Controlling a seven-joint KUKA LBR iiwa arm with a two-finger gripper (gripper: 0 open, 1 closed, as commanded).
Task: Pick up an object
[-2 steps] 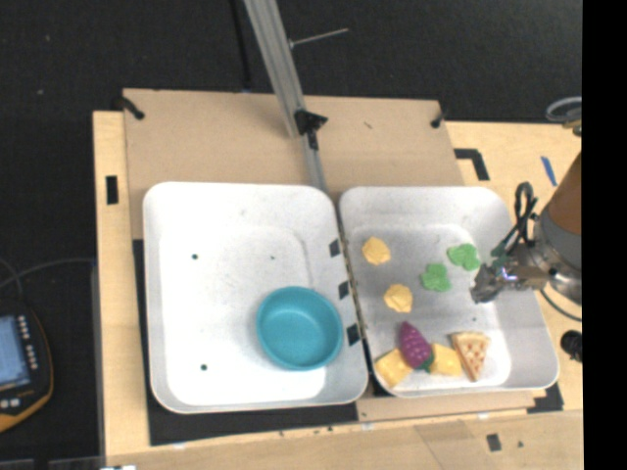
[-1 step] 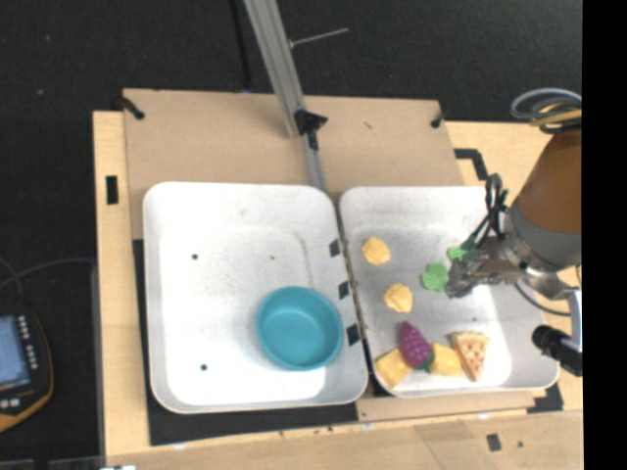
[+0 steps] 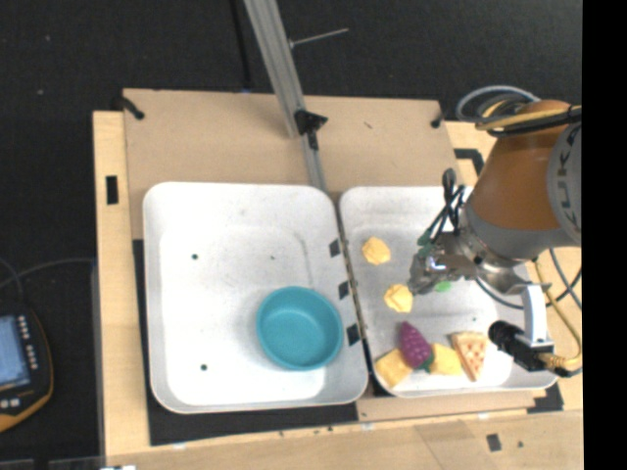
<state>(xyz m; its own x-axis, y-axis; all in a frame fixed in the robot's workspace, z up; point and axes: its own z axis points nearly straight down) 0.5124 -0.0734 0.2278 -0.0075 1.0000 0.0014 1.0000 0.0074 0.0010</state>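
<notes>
Grey KUKA arm w/ orange band comes in from the right, over the right shallow white plastic bin (image 3: 392, 202). Two-finger gripper (image 3: 428, 274) hangs over the middle of that bin, pointing down-left; can't tell its opening state, the wrist and cables hide it. Sth small and green (image 3: 443, 285) shows right at the gripper tip, too small to tell what it is or whether it's gripped.

Objs in right bin:
- small yellow rounded lump (image 3: 398, 298), just beside the gripper on its near-left side, approx mid-bin; can't tell if touching.
- another yellow rounded lump (image 3: 376, 252), near the bin's left wall, a bit further from the gripper, toward the far side.
- purple grape-like bunch (image 3: 414, 345), toward the bin's near edge, apart from the gripper.
- yellow cheese-like block (image 3: 393, 367) at the near-left corner, touching the purple bunch.
- yellow piece (image 3: 446, 361) just right of the purple bunch, near edge.
- orange-and-yellow pizza-slice wedge (image 3: 471, 353), next to the yellow piece, near edge, right part.

Left shallow white plastic bin (image 3: 196, 223): round teal plastic bowl (image 3: 299, 327) upright, near its near-right corner, well apart from the gripper.
</notes>
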